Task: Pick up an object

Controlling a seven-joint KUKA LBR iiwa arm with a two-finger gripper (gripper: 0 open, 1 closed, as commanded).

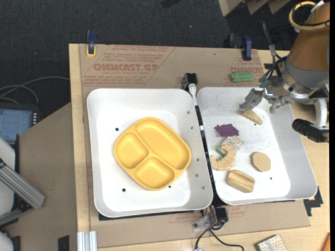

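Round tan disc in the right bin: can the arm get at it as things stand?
Probably yes. The round tan disc lies flat on bare floor of the right white bin, apart from the tan wooden block and the curved tan piece. The pincer hangs over the same bin, nothing between.

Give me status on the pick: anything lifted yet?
Done: the gripper is over the right bin's far end, beside a tan piece. In hand: nothing visibly gripped. Left: the grasp and lift; the purple piece, curved pastry, round biscuit and bread roll all lie in the bin.
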